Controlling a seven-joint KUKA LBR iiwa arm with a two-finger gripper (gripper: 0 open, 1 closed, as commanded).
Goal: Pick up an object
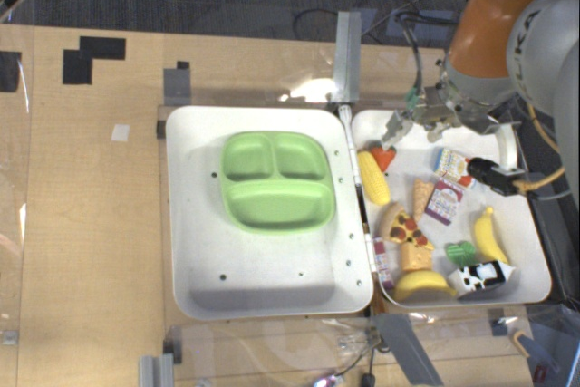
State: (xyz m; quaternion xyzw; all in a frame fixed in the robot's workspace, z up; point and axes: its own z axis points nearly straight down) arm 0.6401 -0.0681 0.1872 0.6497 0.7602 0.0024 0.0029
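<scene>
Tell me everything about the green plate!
The green plate is light green with a smooth, plastic-like look and rounded corners. It has three sections: two small ones at the far side and one long one at the near side. All three look bare. It lies flat in the middle of the left white bin, resting on the bin's floor, with nothing else touching it.

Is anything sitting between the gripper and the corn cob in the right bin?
Only partly. The gripper hangs at the right bin's far left corner, just above the corn cob. A small red piece lies against the cob's upper right side, right below the gripper. The rest of the cob is uncovered.
</scene>
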